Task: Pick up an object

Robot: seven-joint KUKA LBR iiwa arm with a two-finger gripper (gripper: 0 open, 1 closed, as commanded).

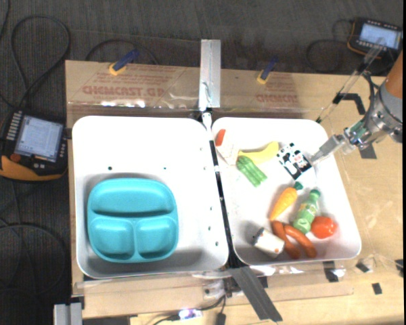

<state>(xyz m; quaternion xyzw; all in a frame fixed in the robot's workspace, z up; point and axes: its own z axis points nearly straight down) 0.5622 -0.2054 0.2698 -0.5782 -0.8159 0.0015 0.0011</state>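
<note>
A sausage (pixel 296 240) and tomato (pixel 324 227) lie well below the tool (pixel 310 160), which touches a black-and-white block (pixel 291 160) in the right bin (pixel 338 181); its state cannot be told. A carrot (pixel 283 202) lies just below.

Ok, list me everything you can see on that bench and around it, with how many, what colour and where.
Bins: two, white, side by side on the bench.
Divided tray: one, turquoise, in the left bin.
Banana: one, yellow, upper part of the right bin.
Green vegetable: one, just below the banana.
Black-and-white patterned item: one, right of the banana, at the gripper's tip.
Carrot: one, orange, middle of the right bin.
Bottle: one, green, right of the carrot.
Tomato: one, red, lower right.
Handheld controllers: two, orange and black, far left and top right.
Clamps: two, blue and yellow, back edge.
Gripper: one, grey, entering from the right.
</note>
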